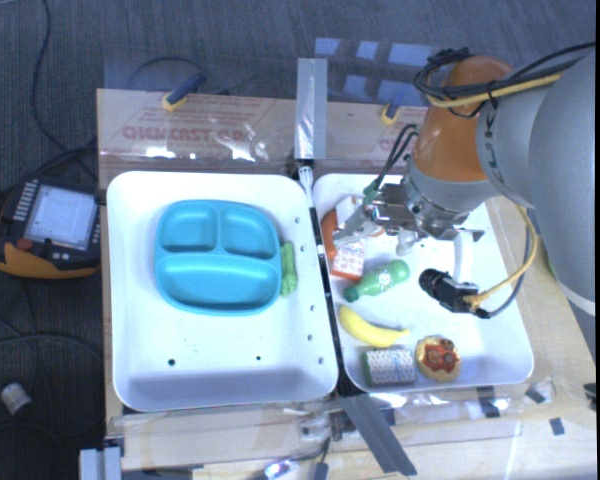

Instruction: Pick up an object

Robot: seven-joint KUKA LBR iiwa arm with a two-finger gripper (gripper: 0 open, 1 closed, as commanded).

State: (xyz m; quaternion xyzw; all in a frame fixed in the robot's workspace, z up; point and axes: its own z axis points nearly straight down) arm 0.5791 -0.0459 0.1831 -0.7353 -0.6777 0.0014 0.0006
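The right bin (pixel 505 353) holds several small objects. A green bottle (pixel 378 281) lies near its middle, a yellow banana (pixel 371 328) just below it. A red-and-white packet (pixel 346 258) and an orange item (pixel 328 230) lie at the bin's left wall. A grey textured block (pixel 389 366) and a red cup-like piece (pixel 439 357) sit at the front. My gripper (pixel 382 218) hangs over the bin's upper middle, above the packet and bottle, under the orange wrist band (pixel 458 128). Nothing is visibly between its fingers.
The left bin (pixel 140 368) carries a blue divided plate (pixel 219 254) with a green stick (pixel 288 268) along its right side. A black cable connector (pixel 446 289) hangs over the right bin. A handheld device (pixel 50 226) lies off the bench's left side.
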